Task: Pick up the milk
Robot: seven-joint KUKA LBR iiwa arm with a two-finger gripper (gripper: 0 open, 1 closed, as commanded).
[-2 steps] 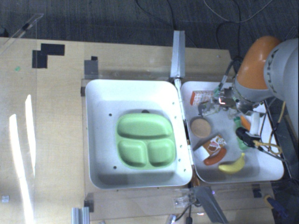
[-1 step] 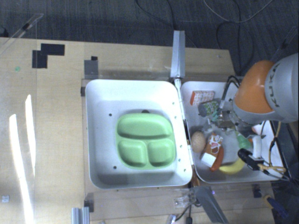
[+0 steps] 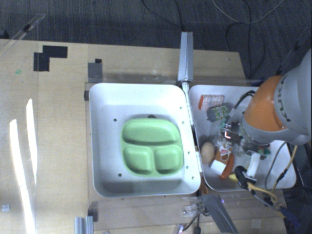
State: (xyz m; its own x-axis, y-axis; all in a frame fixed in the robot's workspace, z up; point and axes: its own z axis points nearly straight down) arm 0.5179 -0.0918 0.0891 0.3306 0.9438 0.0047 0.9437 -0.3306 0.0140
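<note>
Jaws (image 3: 228,136) sit low in the right bin (image 3: 287,177), hidden under the wrist, so cannot tell whether they are wide, narrow or holding anything. Arm (image 3: 287,106) comes in from the right, orange band just behind the wrist, wrist angled down and left.

Just below the jaws: small red-and-white carton, likely the milk (image 3: 224,155), beside a red bottle-like item (image 3: 228,167) and a white block (image 3: 217,166). Left of the jaws: brown egg-shaped thing (image 3: 207,152). Above them: green can (image 3: 219,112), and further up a red-printed box (image 3: 211,101).

Far left of the jaws, left bin (image 3: 105,130) holds a green three-compartment tray (image 3: 151,145). Both bins sit on the wooden tabletop (image 3: 48,145).
</note>
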